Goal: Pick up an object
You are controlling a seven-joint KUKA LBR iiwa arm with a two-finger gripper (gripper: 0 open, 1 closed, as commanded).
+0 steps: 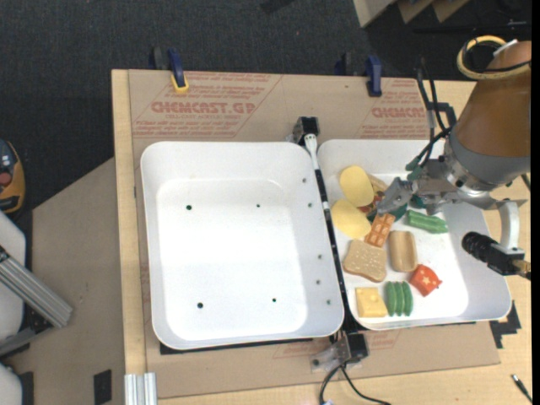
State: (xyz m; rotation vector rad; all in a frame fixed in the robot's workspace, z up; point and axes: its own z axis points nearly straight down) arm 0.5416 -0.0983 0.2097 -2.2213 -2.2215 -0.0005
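Pincer (390, 202) low over orange toy piece (380, 229), right bin (481, 298).

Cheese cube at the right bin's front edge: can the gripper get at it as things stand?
Probably yes. The cheese cube lies uncovered, but the bread slice and green vegetable crowd it closely. The gripper hovers farther back.

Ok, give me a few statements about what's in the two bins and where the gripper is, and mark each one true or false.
1. All the toy food sits in the right bin. True.
2. The gripper hovers over the left bin. False: it is above the right bin, near the upper food items.
3. The bread slice lies beside the hot dog bun. True.
4. The red pepper lies in the left bin. False: it lies in the right bin.
5. The cheese cube is near the right bin's front edge. True.
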